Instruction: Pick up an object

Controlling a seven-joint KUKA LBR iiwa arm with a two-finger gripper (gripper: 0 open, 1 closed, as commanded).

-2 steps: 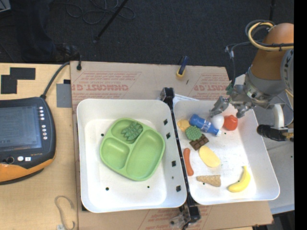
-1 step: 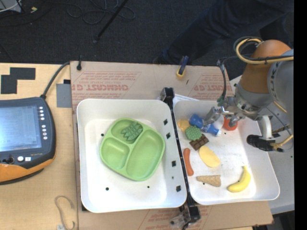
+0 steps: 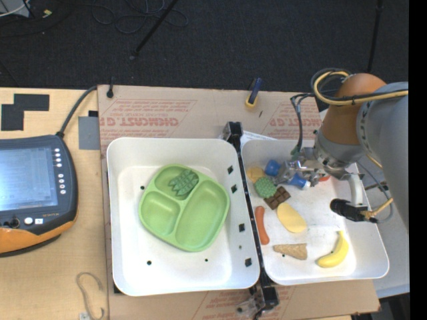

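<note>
gripper [image 3: 298, 173] low at the right bin's [image 3: 373, 262] back edge, crowded by blue block [image 3: 272, 168], broccoli [image 3: 265, 187], chocolate [image 3: 277, 197]; its state cannot be told.

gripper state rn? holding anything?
Gripper: low in the right bin, over the toys near the blue object. Open or shut cannot be told; nothing visibly held.

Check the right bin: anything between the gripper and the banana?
Nothing visible blocks it. The gripper sits at the right bin's far side by the blue piece; the banana lies alone near the front corner, open from above.
</note>
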